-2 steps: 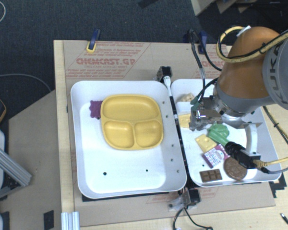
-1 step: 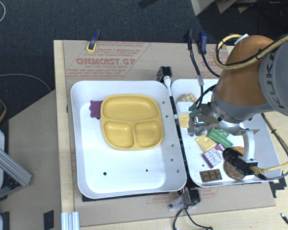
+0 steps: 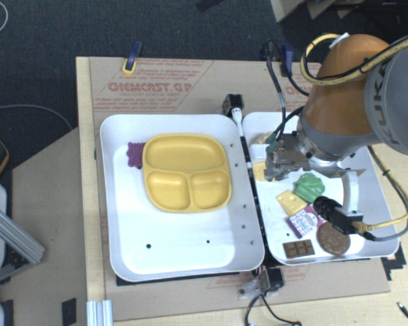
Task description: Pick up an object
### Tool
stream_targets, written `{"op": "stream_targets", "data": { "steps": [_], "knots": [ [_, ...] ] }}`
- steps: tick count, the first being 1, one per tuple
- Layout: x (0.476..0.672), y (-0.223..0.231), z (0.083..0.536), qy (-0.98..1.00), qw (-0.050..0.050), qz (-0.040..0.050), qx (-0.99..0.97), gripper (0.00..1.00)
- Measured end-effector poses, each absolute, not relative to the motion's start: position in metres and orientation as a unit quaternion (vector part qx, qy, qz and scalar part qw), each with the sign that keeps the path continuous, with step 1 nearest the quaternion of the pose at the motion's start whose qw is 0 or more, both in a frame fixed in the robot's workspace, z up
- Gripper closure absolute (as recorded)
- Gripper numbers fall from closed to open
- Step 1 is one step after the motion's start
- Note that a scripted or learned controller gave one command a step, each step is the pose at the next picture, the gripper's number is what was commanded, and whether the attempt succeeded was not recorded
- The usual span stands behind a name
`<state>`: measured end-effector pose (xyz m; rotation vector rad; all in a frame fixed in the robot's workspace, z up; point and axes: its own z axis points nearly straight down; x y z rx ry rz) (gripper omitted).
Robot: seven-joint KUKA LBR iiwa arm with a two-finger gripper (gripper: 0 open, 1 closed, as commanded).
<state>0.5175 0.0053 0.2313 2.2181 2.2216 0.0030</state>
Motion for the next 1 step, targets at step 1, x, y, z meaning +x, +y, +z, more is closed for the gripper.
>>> {"op": "stream_targets", "data": {
  "steps": [1],
  "knots": [
    [0.5130,0.0065,0.2331,0.707,-0.001,0.0001,0.707,1.00]
  ]
}}
